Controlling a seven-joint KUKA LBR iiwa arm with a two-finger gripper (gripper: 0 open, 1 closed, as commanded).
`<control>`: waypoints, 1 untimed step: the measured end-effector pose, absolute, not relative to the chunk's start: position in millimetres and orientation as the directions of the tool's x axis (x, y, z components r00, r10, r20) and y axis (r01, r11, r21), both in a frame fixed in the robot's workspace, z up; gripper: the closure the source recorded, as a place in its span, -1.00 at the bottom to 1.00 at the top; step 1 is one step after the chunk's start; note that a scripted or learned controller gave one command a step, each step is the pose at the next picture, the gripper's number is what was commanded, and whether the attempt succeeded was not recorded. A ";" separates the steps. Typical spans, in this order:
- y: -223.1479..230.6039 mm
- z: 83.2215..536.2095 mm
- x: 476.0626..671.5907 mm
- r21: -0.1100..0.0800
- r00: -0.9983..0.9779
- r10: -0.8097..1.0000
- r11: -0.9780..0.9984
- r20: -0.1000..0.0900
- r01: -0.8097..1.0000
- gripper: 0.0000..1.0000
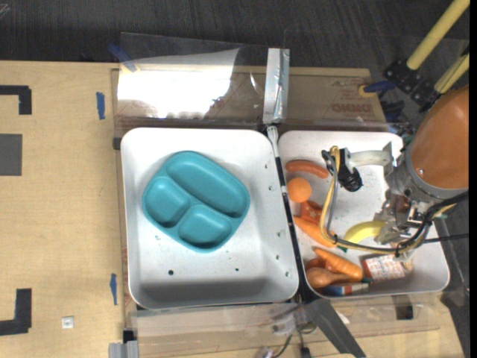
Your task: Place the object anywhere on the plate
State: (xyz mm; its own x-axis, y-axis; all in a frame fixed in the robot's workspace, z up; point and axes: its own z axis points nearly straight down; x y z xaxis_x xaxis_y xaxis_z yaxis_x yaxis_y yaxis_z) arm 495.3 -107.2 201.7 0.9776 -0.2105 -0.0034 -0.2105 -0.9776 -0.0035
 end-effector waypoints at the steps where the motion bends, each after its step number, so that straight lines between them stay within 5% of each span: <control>1: -119.2 190.9 574.8 -0.005 0.980 -0.197 -0.980 0.000 -0.197 1.00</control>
